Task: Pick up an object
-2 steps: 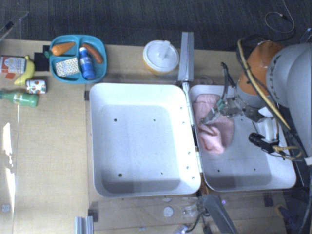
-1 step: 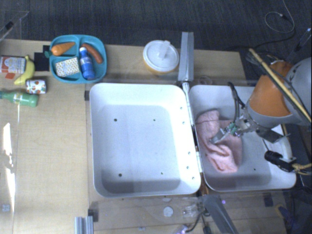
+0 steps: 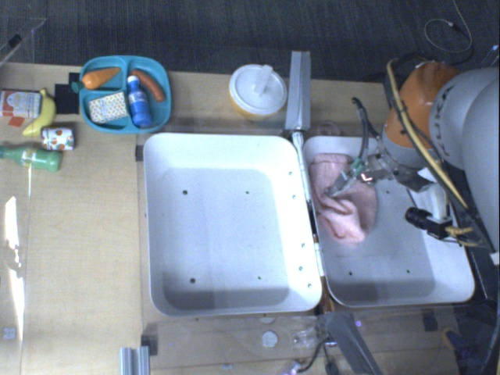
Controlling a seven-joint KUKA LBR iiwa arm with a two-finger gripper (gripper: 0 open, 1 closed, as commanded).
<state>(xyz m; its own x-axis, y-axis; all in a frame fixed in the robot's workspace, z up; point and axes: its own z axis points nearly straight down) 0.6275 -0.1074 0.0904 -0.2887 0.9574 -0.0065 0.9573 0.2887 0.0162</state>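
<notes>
The right bin (image 3: 391, 283) held a pink cloth (image 3: 344, 201) at its far left. We saw the gripper (image 3: 348, 182) over it, jaws parted, gripping nothing. We judged a shallow pinch might slip off the limp folds.

A: What sort of place are we looking at?

B: A robotics lab, I'd say. Two white bins (image 3: 221, 223) are sitting side by side on a wooden bench (image 3: 70, 248), and cables (image 3: 426, 143) are trailing off the arm (image 3: 461, 123).

A: And the toys?

B: A blue tray (image 3: 125, 94) is holding plastic play food, and a lidded cup (image 3: 258, 90) is standing nearby, like test props.
</notes>
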